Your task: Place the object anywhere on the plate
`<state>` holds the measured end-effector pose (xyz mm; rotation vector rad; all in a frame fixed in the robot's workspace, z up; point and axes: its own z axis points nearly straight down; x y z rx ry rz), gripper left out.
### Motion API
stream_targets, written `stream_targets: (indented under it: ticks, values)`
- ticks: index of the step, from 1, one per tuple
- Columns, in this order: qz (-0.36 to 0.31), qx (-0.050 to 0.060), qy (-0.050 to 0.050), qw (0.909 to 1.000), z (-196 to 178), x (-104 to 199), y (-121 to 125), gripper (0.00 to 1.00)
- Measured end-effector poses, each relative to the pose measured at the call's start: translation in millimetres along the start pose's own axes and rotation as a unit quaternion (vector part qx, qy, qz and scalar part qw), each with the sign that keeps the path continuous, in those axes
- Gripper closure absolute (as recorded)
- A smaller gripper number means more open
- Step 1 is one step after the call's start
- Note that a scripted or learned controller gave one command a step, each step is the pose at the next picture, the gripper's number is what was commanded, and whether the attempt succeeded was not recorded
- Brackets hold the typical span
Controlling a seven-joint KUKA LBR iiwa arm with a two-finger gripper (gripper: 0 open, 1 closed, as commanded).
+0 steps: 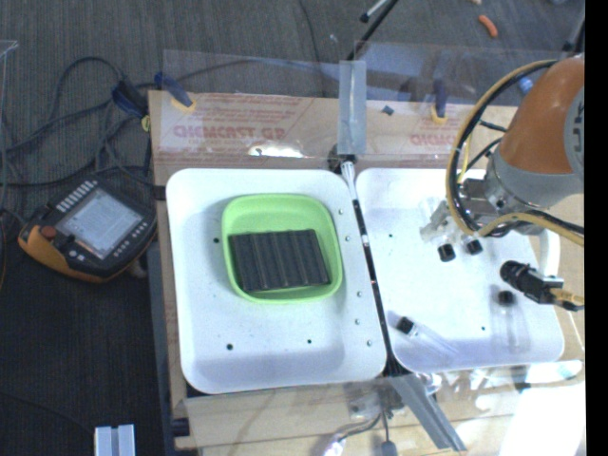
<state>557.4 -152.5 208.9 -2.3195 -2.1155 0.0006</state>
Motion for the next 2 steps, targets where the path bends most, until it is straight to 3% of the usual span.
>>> stream_targets:
  ticks: [1, 2]
  values:
    - [-0.013, 0.001, -0.001, 0.9999, 26.6, 86.0, -4.0, 1.00]
    - [-0.013, 0.001, -0.001, 0.9999, 26.4, 86.0, -3.9, 0.00]
